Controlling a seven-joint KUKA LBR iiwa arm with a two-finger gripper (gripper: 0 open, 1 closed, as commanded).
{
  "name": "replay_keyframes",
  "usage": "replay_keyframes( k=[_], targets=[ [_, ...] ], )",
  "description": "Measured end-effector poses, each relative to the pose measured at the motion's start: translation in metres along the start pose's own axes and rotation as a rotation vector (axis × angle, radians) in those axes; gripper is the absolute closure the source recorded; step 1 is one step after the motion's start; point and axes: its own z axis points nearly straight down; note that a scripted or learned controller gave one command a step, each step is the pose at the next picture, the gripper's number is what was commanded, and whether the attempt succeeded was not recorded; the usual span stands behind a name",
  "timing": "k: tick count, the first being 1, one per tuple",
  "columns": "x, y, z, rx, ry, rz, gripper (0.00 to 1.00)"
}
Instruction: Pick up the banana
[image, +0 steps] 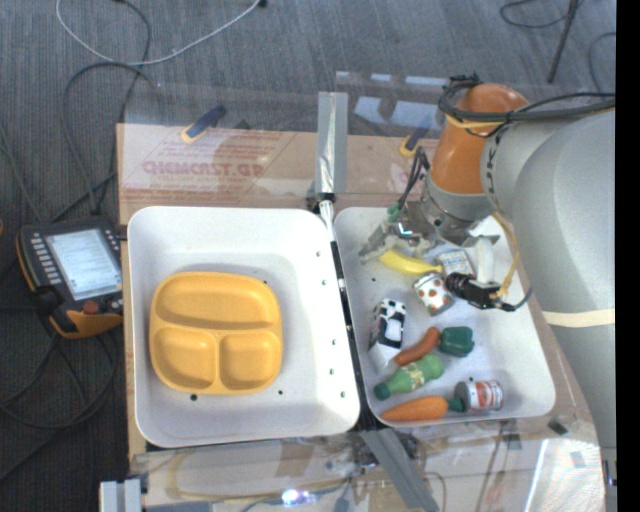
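Banana (405, 263) lies in the upper part of the right bin (520, 385), claw (400, 232) hanging just above its upper-left end; can't tell the claw's state from here. Judgement: centre over the banana's middle, straddle its short axis, and avoid the small spotted cup (431, 291) touching its right end.

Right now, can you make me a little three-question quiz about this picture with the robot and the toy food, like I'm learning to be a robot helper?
1. True or false: the yellow three-part plastic tray lies in the right white bin.
2. Which toy lies closest to the robot's hand? A) the yellow plastic banana B) the orange toy carrot C) the green toy bottle
3. Fill in: the small black-and-white toy cow lies in the ____ bin.

Key: 1. false, it lies in the left white bin; 2. A; 3. right.
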Motion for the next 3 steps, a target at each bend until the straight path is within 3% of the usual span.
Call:
replay_keyframes(
  k=[1,2,3],
  targets=[
    [0.005,-0.058,0.007,-0.011,0.000,0.047,0.00],
    [0.005,-0.057,-0.004,-0.012,0.002,0.048,1.00],
    [0.019,0.001,-0.087,0.003,0.002,0.266,1.00]
  ],
)
